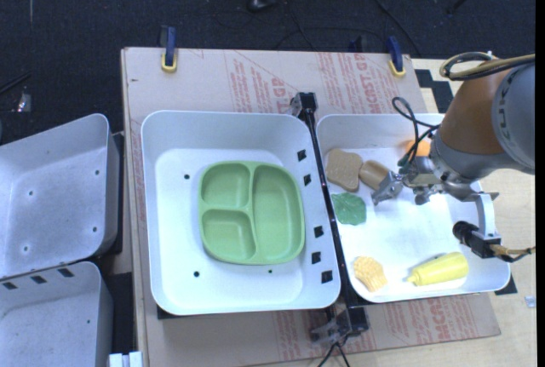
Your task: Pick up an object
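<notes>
My gripper [403, 191] hangs low over the right bin [443, 225], near its middle. Its two fingers stand apart, so it is open, with bare bin floor between them. Two tan bread-like pieces [343, 169] [373, 174] lie just left of the fingers. A green leafy piece [349, 209] rests below them by the bin's left wall. Toward the front lie a yellow ridged piece [369, 272] and a yellow bottle-like object [438, 269]. An orange object [417, 148] peeks out from behind the wrist, partly hidden.
The left bin [170, 186] holds a green divided plate [252, 212]. A black divider [319, 186] runs between the bins. The grey arm with its orange band [477, 123] covers the right bin's far right corner. A black cable part [473, 237] hangs by the right wall.
</notes>
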You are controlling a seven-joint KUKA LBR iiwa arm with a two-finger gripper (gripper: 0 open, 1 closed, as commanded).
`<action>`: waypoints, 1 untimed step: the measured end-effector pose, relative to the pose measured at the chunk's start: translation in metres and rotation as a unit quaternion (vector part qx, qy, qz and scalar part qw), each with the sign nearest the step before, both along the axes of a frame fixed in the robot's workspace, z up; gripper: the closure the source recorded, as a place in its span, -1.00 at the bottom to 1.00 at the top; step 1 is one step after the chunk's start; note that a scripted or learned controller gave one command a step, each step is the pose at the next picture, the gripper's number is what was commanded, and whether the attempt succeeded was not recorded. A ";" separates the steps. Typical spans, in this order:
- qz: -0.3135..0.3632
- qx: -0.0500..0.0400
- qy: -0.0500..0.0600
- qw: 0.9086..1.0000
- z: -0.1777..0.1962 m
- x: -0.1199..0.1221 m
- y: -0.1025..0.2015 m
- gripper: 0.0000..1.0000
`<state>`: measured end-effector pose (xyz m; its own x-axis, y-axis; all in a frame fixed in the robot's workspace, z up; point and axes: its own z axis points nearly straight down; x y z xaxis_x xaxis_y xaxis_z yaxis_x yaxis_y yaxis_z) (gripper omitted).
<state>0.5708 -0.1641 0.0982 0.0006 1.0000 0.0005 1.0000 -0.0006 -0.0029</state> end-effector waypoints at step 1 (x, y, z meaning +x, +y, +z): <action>0.000 0.000 -0.002 1.000 0.013 0.001 0.000 1.00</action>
